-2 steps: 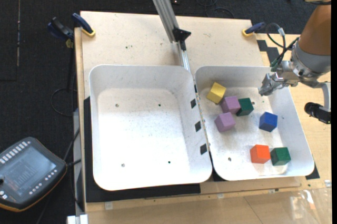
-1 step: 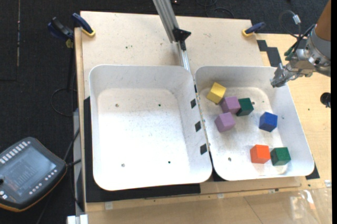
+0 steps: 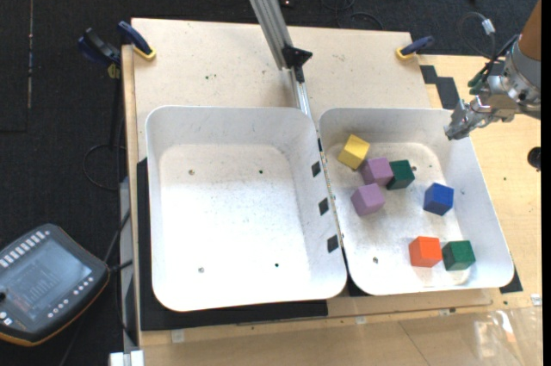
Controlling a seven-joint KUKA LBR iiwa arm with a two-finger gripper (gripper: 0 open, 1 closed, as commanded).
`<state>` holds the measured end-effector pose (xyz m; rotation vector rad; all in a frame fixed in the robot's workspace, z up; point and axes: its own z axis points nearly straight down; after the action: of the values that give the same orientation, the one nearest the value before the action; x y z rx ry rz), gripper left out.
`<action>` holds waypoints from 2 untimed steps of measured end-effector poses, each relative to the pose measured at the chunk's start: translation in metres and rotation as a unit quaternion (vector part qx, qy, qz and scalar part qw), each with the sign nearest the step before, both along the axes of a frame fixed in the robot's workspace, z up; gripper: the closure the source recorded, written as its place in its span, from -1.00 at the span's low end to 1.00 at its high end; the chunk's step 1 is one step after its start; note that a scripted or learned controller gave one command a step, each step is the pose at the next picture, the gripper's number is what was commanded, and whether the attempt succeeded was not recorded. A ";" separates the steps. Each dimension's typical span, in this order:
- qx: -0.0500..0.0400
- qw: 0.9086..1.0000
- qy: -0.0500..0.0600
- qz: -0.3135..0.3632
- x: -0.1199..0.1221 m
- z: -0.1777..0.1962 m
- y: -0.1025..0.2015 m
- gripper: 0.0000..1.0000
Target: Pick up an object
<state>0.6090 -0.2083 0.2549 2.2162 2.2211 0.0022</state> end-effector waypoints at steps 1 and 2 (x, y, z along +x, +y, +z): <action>0.001 1.000 0.002 0.003 -0.014 0.001 0.059 1.00; 0.002 1.000 0.002 0.003 -0.015 0.007 0.112 1.00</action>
<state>0.5936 -0.0965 0.2620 2.2128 2.2314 0.0025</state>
